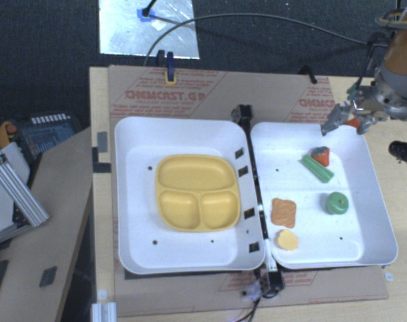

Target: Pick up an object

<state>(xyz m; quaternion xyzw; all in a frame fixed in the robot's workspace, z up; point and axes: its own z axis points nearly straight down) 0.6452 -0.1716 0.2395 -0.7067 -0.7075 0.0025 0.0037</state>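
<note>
White bins sit side by side on the bench, left bin [133,200] and right bin [371,213], touching along the middle seam. Grey arm [399,66] comes in from the right, far corner, wrist up over the far right rim of the right bin. Yellow tray [193,193] lies in the left bin, three compartments, nothing in them as far as I can see.

Right bin holds four small things. Green stick [318,170] lies at a slant toward the far side, with a red-orange piece [321,155] touching its far end. Green round [336,203] sits near that, toward the right. Orange-brown flat piece [283,212] lies by the left wall, and the pale yellow disc [287,240] just near of it, toward the near-left corner.

Gripper [344,118] hangs at the far right edge of the right bin, above the rim, apart from every object. Fingers look spread apart, nothing visible between them, though the view is small and a bit blurred there.

Step, by my read: approach, no grasp yet. No target is committed; the closest candidate looks like the red-orange piece and green stick. Next move calls for shifting left and nearer over one object, then descending. The two touching pieces could crowd a grasp; the green round stands free and may be easier.
</note>
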